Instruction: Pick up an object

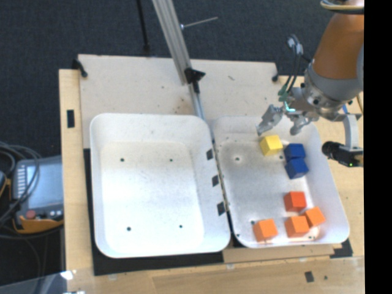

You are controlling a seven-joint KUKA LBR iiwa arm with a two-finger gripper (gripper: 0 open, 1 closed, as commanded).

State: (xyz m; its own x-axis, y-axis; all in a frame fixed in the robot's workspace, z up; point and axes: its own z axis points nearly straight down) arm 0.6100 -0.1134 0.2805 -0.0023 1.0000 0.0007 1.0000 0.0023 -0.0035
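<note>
Yellow block (271, 144) sits in the right bin (245, 182), near its far edge. Gripper (283, 122) hovers just above and behind the yellow block, fingers spread apart, nothing between them. First blue block (294, 151) lies just right of the yellow block, second blue block (297, 167) touching it on the near side. Farther toward the near edge from the yellow block: orange block (295, 200), then three more orange blocks (297, 225) in a loose row along the bin's near rim. Arm (337, 48) with orange band comes in from right of the yellow block. Left bin (147, 182) lies well left of it. Metal post (174, 35) rises behind, left of the yellow block.
</note>
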